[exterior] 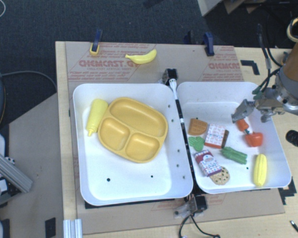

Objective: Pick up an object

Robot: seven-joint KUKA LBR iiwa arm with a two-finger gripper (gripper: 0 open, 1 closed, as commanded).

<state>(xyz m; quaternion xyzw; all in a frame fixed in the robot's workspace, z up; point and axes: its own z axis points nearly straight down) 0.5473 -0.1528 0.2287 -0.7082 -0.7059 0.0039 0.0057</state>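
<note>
Two white bins (pixel 84 133) are sitting abreast; the gripper (pixel 252 114) is hovering open, holding nothing, at twelve o'clock from one red-orange toy (pixel 253 139).

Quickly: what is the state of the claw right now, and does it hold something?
Claw: above the right bin, near the orange-red toy; open or closed cannot be told, and no grasp shows.

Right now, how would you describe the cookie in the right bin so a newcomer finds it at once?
Look in the right bin, along its near edge. The cookie lies there, just below the red-and-white packet. It is the one round, flat, tan piece with dark specks, unlike the yellow corn to its right.
</note>
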